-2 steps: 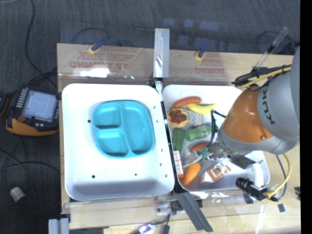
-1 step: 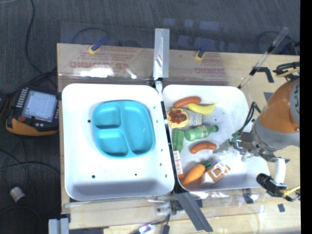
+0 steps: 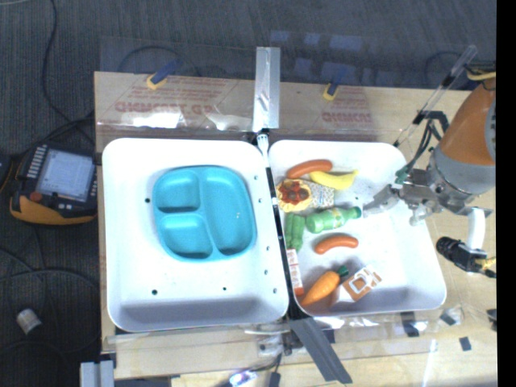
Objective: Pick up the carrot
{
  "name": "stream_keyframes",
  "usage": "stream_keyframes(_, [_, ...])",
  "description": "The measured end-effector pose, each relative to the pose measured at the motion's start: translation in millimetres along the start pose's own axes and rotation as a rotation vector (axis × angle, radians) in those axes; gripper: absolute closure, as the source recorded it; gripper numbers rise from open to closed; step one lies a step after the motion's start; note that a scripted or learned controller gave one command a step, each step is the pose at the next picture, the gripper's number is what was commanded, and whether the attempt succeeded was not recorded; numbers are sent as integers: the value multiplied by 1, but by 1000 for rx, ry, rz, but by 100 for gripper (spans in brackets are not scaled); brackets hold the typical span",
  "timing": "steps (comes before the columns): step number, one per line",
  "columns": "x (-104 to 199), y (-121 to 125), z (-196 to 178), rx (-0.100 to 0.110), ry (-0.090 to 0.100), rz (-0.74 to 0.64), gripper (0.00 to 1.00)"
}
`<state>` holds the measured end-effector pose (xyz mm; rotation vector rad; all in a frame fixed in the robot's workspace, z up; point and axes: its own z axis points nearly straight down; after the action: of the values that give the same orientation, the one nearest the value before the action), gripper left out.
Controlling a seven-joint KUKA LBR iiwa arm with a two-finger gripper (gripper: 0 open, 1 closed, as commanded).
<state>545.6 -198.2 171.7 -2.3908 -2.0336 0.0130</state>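
carrot [image 3: 321,287] in right bin [image 3: 419,285], near corner

Two white bins [image 3: 121,313] are seen on the bench. One blue tray [image 3: 203,212], one carrot [image 3: 321,286], two sausages [image 3: 310,168], one banana [image 3: 334,179] and one green bottle [image 3: 332,217] are counted.

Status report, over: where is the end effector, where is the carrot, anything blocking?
End effector at right bin's far right, above the floor. Carrot at near edge, untouched. Small box touching carrot's green top.
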Motion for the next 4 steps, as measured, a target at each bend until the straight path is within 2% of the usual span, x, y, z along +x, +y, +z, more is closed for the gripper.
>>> stream_keyframes(1, [21,17,-49,-1,-1,-310,0])
stream_keyframes(2, [40,26,67,-1,3,-293,0])
stream_keyframes(3, [22,52,-38,-2,1,-493,0])
stream_keyframes(4, [51,116,7,-3,-1,-620,0])
